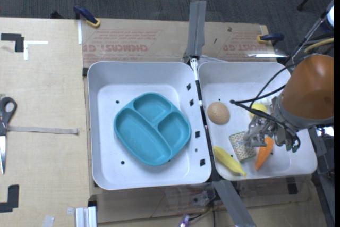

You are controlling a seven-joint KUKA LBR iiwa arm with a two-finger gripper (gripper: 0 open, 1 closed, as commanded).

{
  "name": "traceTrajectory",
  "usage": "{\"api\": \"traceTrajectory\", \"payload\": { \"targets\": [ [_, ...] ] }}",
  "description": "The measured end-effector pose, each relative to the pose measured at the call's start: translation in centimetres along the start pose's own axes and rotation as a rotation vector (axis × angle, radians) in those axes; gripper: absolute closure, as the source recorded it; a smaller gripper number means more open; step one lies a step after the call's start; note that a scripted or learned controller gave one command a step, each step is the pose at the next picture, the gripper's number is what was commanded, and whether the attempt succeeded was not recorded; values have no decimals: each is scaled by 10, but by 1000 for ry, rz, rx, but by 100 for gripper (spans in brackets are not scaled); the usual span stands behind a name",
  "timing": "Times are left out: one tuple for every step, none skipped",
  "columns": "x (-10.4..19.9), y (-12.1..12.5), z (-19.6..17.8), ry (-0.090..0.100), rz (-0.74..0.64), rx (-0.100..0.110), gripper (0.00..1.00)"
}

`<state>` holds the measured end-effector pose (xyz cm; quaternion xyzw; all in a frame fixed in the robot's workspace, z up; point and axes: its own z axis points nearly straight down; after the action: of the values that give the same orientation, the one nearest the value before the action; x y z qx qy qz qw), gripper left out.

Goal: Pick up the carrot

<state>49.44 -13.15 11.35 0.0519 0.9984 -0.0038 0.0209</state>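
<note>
Arm: the grey arm with its orange band (314,86) reached in from the right and hung over the right bin, black cables trailing across the bin's back half.
Gripper: the gripper (258,138) pointed down into the front part of the right bin, just left of the carrot and over the edge of the sponge; whether it was wide or narrow could not be told, since the metal parts were a blur against the clutter.
Carrot: the carrot (263,153) lay on the floor of the right bin near the front wall, thick end up toward the gripper, thin tip pointing down and left; it sat right beside the gripper, and nothing showed it pinched or lifted.
Sponge: a speckled sponge (240,146) with a yellowish face lay just left of the carrot, partly under the gripper.
Banana: a banana (228,161) lay at the front left corner of the right bin, near the sponge.
Egg: a tan egg (218,112) sat in the middle left of the right bin, well apart from the carrot.
Yellow thing: a yellow piece (258,109) showed behind the cables; its kind could not be told.
Right bin: the right bin (234,74) held all these items.
Left bin: the left bin (101,130) held a blue divided plate (152,128), lying flat and turned at a slant.
Bench: scissors (5,125) lay at the far left edge.
</note>
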Motion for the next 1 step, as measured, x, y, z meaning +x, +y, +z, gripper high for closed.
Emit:
{"api": "traceTrajectory", "payload": {
  "targets": [
    [14,47,-128,36,49,-5,100]
  ]
}}
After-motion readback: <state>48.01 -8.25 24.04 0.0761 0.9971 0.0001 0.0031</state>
